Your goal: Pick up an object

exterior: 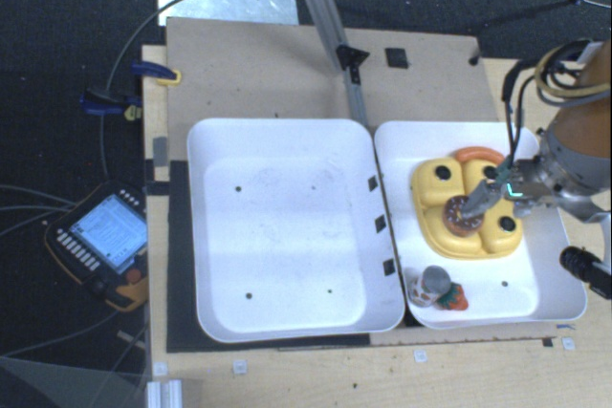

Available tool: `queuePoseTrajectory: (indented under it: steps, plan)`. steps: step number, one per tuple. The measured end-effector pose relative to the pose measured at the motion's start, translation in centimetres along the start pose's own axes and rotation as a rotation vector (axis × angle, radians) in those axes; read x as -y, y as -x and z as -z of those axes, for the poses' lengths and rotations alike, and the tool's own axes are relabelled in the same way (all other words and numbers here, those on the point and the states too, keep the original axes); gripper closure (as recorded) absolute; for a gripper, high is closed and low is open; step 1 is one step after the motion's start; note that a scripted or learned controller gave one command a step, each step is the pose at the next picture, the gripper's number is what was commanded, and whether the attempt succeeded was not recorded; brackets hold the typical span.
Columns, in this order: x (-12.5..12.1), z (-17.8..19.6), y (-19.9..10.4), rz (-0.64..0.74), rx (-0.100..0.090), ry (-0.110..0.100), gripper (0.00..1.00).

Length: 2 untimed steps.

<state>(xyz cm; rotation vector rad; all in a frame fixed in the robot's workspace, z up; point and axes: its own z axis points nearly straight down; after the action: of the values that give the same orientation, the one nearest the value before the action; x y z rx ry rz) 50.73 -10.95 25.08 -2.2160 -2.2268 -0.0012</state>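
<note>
Inside right bin (pixel 550 296), yellow toy (pixel 435 205).

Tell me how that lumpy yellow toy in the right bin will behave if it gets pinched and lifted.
The yellow toy looks moulded and rounded, so probably stiff, with smooth lobes that may slip from a pinch. It is broad and low, lying flat on the right bin, so it seems unlikely to roll or tip. Being wide next to the hand, it likely needs an edge or knob to grip.

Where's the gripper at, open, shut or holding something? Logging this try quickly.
Gripper: over the yellow toy in the right bin; open or shut cannot be told.
</note>
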Motion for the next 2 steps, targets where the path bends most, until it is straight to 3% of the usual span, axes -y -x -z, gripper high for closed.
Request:
queuePoseTrajectory:
  steps: [1, 2]
  plan:
    - [0.0, 0.0, 0.0, 0.0, 0.0, 0.001, 0.0]
    - [0.7, -6.0, 0.3, -0.004, 0.0, -0.005, 0.0]
